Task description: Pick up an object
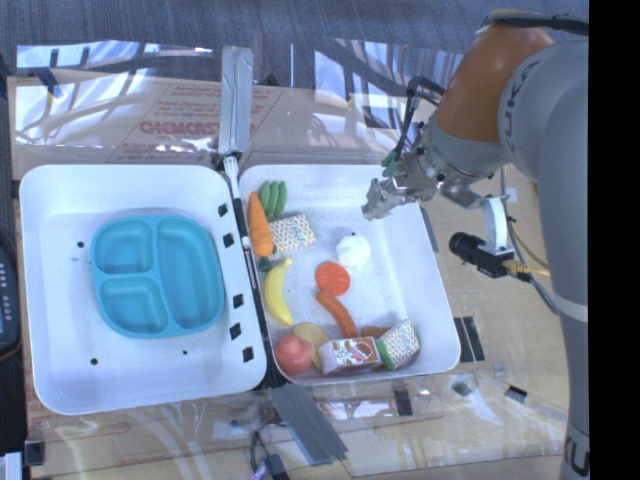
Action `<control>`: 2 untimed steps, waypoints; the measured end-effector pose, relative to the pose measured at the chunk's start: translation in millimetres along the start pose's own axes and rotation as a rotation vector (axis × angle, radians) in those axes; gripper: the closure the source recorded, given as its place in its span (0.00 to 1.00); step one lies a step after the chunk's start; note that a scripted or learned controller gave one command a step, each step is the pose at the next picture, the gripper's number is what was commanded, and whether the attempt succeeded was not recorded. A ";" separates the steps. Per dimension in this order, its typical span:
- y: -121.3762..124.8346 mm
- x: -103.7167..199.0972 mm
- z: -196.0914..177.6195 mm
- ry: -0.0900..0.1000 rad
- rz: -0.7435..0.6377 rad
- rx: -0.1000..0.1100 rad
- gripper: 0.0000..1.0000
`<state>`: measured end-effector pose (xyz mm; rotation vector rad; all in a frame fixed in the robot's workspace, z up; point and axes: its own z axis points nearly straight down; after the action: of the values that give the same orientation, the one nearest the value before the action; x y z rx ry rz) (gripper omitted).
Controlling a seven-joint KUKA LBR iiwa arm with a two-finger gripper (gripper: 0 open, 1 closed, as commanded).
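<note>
A grey robot arm with an orange band [500, 68] reaches in from the right above a tabletop [480, 298] carrying two shallow white plastic bins side by side. Its metal two-finger tool [385, 198] hangs over the upper right part of the right-hand bin [420, 230], with nothing visible between its tips; whether the tool is open or closed cannot be told from this angle.

The right-hand bin holds a scatter of toy food. A green ribbed vegetable [272, 196] lies near the top left corner, just beside an orange plastic carrot [260, 226] that runs along the left wall. A small speckled white packet [291, 233] sits next to the carrot, and a yellow plastic banana [277, 291] lies below it. Toward the middle, a small white rounded piece [352, 250] rests below and to the left of the tool, apart from it. Just under that sits a round orange-red piece [333, 278], with a long orange sausage-shaped piece [339, 313] angled beneath it. Along the bottom wall are a pink-red round fruit [293, 354], a red and white printed carton [349, 354] and a speckled box with a green end [399, 344], close together.

The left-hand bin [50, 268] carries a light blue plastic tray with three compartments [157, 274], lying flat near its centre.
</note>
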<state>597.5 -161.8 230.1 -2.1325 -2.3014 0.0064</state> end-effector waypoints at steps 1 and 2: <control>62.4 35.6 -147.0 -0.001 0.277 -0.005 1.00; 62.0 35.5 -144.4 0.000 0.277 0.001 0.00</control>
<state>657.5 -121.7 374.1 -2.4302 -1.9852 0.0084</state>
